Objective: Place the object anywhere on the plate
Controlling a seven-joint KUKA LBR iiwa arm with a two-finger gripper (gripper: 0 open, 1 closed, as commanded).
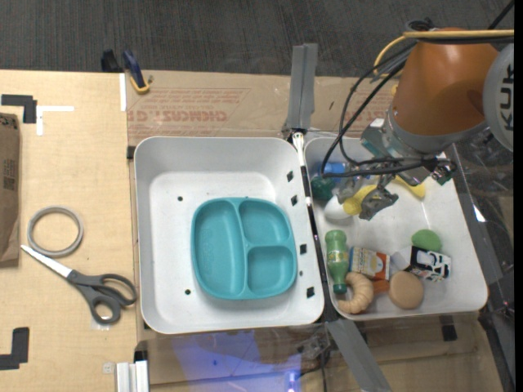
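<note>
A teal divided plate (243, 247) lies in the middle of the left white bin (155, 219). My gripper (365, 199) hangs low over the upper left part of the right bin (458, 243), below the orange wrist band (445, 76). A yellow object (356, 207) lies right at the gripper's tip, and I cannot see whether it is held. A white egg-shaped piece (334, 211) and a dark green item (320, 189) sit just left of the gripper.
The right bin also holds a green bottle (336, 258), a croissant (356, 294), a brown ball (406, 291), an orange carton (370, 261), a green round piece (426, 240) and a yellow banana (413, 189). Scissors (90, 284) and a tape roll (55, 230) lie on the bench at left.
</note>
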